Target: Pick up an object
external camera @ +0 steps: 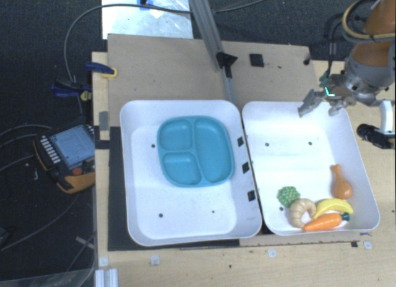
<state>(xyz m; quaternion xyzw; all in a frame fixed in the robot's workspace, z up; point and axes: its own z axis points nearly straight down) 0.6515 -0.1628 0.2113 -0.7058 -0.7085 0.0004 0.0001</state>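
We see the toy foods crowded into the near right corner of the right bin (272, 125): a broccoli floret (288, 195) beside a tan croissant (301, 211), an orange carrot (322, 222) lying along the near wall, a yellow banana (335, 206) just above it, and a brown chicken drumstick (340, 183) a little farther back near the right wall. The left bin (139, 156) carries a blue divided plate (195, 151) with three compartments, set toward its far side. We find the gripper (320, 105) above the far right corner of the right bin, well apart from the foods, its two fingers spread with nothing between them.
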